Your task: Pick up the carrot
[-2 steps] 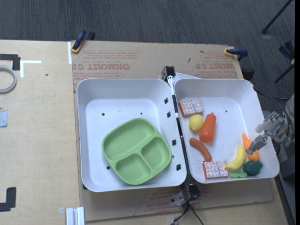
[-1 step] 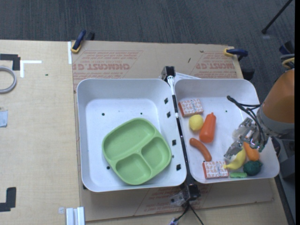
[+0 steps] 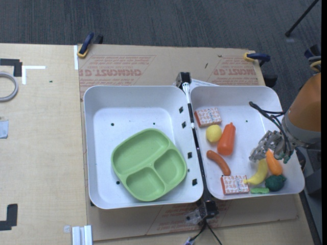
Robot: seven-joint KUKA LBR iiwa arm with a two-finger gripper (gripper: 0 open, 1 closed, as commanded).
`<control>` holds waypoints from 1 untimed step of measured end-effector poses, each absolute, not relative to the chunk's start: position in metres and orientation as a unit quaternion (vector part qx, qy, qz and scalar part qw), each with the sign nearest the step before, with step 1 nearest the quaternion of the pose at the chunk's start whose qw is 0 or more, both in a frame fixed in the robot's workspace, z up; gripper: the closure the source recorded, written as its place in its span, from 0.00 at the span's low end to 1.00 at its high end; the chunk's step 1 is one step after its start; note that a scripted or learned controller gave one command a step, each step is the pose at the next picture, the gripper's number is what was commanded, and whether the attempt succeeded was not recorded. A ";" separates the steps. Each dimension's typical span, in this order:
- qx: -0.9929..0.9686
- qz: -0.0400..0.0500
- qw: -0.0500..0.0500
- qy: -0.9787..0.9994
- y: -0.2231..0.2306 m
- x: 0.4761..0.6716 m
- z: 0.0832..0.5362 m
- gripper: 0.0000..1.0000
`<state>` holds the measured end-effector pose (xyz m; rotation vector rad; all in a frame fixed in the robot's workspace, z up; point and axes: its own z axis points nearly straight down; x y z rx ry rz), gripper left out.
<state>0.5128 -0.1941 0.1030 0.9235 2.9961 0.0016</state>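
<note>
Gripper [image 3: 272, 148] sat low in right bin [image 3: 240, 98], directly over upper end of carrot [image 3: 273, 165]. Carrot lay just right of banana [image 3: 259, 172], just above broccoli [image 3: 276, 182], near bin's right wall. Long axis ran near-vertical in view — top end tucked under fingertips, lower end pointing toward broccoli. Whether gripper was clenched on carrot or released — cannot tell (metal parts blur together). Judgement: carrot immediately below tool, banana crowding its left flank.

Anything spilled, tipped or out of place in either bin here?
Nothing stands out. The green plate lies flat in the left bin. The toy food lies loose in the right bin, none spilled over its rim. The pincer is right by the carrot.
</note>
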 end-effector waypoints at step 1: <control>0.288 0.000 0.001 0.958 -0.127 0.486 0.173 1.00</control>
